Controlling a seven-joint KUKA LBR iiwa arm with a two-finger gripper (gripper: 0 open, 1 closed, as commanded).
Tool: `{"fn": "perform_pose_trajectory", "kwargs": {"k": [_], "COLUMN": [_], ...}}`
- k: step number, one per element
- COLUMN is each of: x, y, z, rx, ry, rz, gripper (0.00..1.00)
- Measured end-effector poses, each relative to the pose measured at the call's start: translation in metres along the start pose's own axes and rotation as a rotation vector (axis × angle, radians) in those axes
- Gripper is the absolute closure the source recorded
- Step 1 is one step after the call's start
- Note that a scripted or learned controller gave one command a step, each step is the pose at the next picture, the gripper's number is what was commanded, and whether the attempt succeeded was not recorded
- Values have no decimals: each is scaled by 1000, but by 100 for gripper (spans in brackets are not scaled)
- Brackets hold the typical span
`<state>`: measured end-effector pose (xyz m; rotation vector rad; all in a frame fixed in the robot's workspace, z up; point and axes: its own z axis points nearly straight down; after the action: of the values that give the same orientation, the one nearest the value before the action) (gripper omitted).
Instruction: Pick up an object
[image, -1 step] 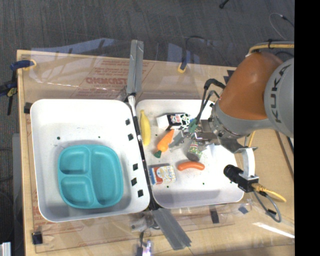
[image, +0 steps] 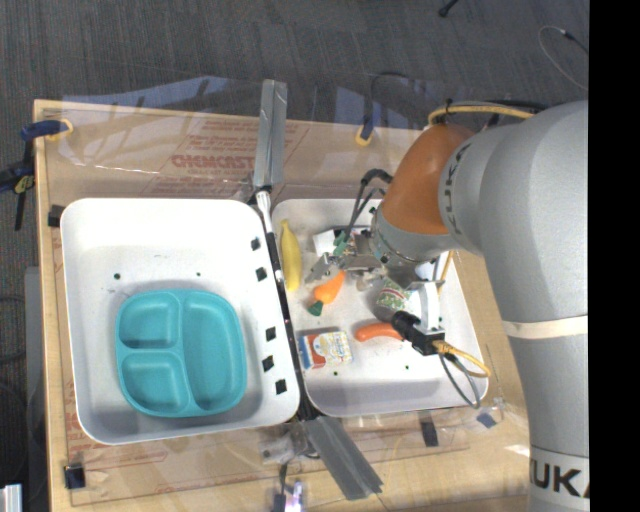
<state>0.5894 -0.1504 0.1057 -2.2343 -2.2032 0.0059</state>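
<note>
Nearest you in the right bin (image: 330, 400), the small carton (image: 325, 349) and the orange-red piece (image: 377, 332) lie untouched, so nothing is lifted yet and the whole pick remains. Farther in, the carrot (image: 327, 289) rests just below the gripper (image: 335, 264), touching or nearly so. You cannot tell how its fingers stand. Beyond lies the banana (image: 290, 256).

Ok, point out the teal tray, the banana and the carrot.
teal tray (image: 182, 352): camera view, on its central divider.
banana (image: 290, 255): camera view, mid-length of its body.
carrot (image: 327, 290): camera view, on its orange body.
</note>
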Motion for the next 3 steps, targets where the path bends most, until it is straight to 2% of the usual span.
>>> {"fn": "perform_pose_trajectory", "kwargs": {"k": [1,2,3], "x": [0,0,21], "y": [1,1,-79], "z": [-11,-10,-2], "rx": [-1,0,-52], "ry": [-1,-1,-24], "rz": [-4,-4,-177], "gripper": [100,0,0]}}
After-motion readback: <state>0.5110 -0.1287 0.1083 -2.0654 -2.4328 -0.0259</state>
